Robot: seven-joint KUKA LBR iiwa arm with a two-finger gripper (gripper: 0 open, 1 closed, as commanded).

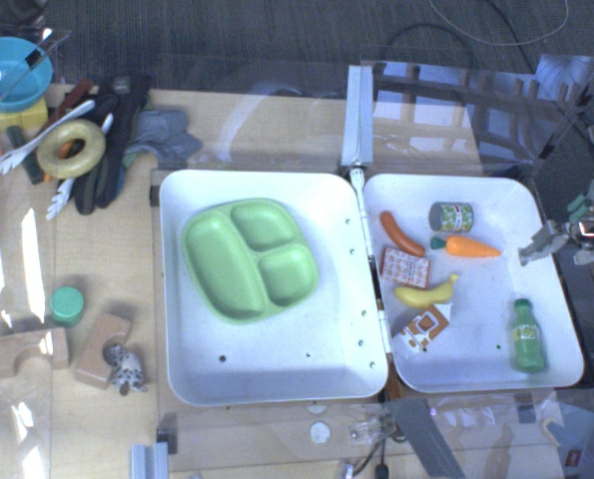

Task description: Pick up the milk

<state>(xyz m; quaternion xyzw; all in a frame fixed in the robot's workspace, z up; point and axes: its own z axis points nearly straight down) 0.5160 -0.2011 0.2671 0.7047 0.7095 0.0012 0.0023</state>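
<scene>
Milk = small white carton w/ orange-brown pattern (423, 327), lying tilted in the right white bin (551, 367), near its front-left corner, close to the wall it shares w/ the left white bin (177, 367). Just behind it, touching or nearly so, a yellow plastic banana (426, 291); behind that a flat red-and-white patterned box (404, 266), then an orange-red sausage (403, 235) toward the back-left. Dark green can (451, 216) and orange carrot (471, 248) sit near the bin's back edge; green bottle (525, 336) stands near the front-right corner, well apart from the milk.

Grey two-finger gripper (551, 242) sits at the bin's right edge, far side from the carton; holds nothing, and can't tell if its tips are wide or narrow, too small and blurred.

Risks, as I judge them: long reach across the bin; banana crowds the carton, so fingers may grab both or nudge the milk away. Carton lies at an angle, so a misaligned close could slip off a corner. Left wall close by, little clearance for the finger on that side.
</scene>
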